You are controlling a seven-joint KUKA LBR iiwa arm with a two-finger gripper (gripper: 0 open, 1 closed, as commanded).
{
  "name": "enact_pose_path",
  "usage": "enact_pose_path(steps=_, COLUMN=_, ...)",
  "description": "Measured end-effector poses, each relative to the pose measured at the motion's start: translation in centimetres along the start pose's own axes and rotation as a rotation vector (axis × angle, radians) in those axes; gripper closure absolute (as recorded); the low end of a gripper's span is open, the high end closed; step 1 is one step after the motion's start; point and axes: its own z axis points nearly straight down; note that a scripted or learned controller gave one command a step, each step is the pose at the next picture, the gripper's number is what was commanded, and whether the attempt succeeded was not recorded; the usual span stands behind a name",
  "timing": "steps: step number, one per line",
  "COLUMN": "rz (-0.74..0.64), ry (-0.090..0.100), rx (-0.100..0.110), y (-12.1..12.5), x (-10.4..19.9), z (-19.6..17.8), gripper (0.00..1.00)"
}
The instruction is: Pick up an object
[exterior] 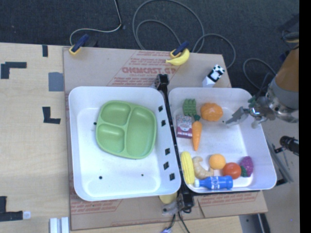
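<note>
White, shallow plastic right bin [256, 144] crowded with toys: round orange fruit [212, 111] by a green block [189, 106] near the far wall, slim orange carrot [196, 135] beside a small pink-and-white packet [183, 126], yellow corn cob [187, 168], blue bottle [215, 182], red tomato [232, 170] and purple grapes [247, 165] along the near wall. Grey metal gripper [247, 116] over that bin's right side, fingers [236, 116] spread apart, gripping nothing, well right of the orange fruit. Green divided plate [126, 129] alone in the white left bin [80, 144].
</note>
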Motion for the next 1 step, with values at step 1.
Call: enact_pose_path(steps=1, rz=0.000, ry=0.002, rx=0.004, y=-5.80, x=3.48, z=11.86, gripper=0.00)
